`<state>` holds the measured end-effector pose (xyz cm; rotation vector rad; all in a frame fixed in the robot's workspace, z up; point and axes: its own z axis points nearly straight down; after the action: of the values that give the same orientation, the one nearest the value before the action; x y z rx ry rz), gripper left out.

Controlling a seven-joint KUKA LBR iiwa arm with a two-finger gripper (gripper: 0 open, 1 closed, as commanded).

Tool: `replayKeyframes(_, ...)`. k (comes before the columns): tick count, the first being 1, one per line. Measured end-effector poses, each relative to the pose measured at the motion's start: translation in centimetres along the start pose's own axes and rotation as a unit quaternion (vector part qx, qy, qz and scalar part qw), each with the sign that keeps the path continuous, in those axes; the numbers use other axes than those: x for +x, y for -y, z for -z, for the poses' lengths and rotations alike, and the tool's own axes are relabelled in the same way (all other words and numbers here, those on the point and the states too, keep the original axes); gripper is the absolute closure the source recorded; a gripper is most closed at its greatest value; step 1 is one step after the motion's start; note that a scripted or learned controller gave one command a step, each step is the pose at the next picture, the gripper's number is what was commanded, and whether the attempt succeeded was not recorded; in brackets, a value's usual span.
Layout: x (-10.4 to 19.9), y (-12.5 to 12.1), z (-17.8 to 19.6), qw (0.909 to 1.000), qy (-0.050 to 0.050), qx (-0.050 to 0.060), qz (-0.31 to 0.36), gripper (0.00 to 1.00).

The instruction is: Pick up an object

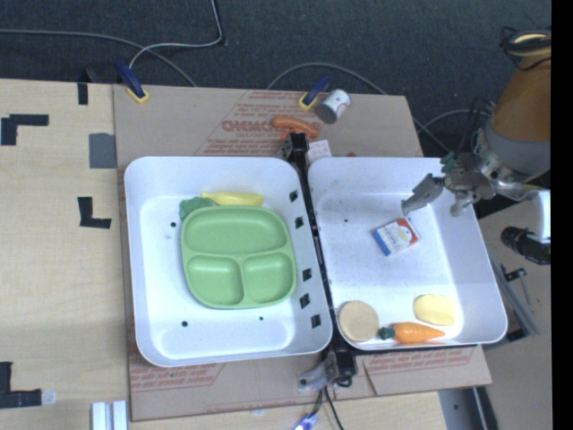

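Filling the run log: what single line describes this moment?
claw: over right bin, holding nothing | nearest: small carton | left bin: green tray | pick: not yet

A light wooden bench (54, 240) carries a brown cardboard sheet (251, 124); on the sheet sit two white bins, the left bin (148, 267) touching the right bin (470, 249)

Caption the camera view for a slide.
Gripper hovers above small carton in right bin; green tray fills left bin.
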<state>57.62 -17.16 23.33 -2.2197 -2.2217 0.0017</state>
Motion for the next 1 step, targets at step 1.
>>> replayKeyframes(1, 1.81, -1.88, -7.61, 1.0000, 0.000, 0.001, 0.000, 0.00)
